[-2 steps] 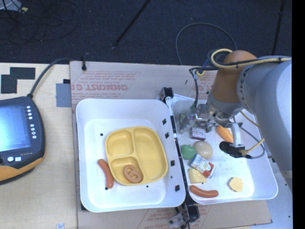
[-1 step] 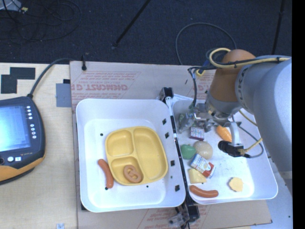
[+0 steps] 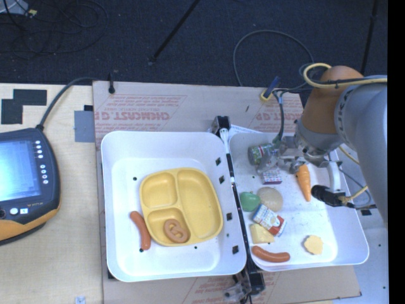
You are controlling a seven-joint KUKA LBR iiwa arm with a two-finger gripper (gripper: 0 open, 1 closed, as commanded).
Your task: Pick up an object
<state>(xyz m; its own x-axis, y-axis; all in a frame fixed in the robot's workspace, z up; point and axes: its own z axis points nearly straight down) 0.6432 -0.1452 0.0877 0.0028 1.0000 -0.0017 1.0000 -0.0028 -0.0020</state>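
Gripper: the gripper [image 3: 283,159] sits low in the upper part of the right bin [image 3: 354,249]. Whether its fingers are wide, narrow or closed on anything cannot be told — they are lost among dark metal parts.
Nearest objects: a small can [image 3: 259,152] lies on its side just left of the gripper; a small packet [image 3: 271,176] lies just below it.
Carrot: an orange carrot [image 3: 304,181] lies just to the right of the gripper, its tip pointing down.
Middle of right bin: a green piece [image 3: 249,201] touches a pale round piece [image 3: 271,199]; below them a small red and white carton [image 3: 268,220] rests beside a yellow wedge [image 3: 259,234].
Front of right bin: a sausage [image 3: 271,254] lies near the front rim, a yellow chunk [image 3: 312,244] to its right.
Left bin: the left bin [image 3: 120,163] holds a yellow divided tray [image 3: 197,195] with a brown pretzel shape [image 3: 176,230] in one compartment — a second sausage [image 3: 141,230] lies beside the tray.
Arm: the grey arm [image 3: 364,119] reaches in from the right.
Bench: a handheld screen pendant [image 3: 25,179] rests at far left.
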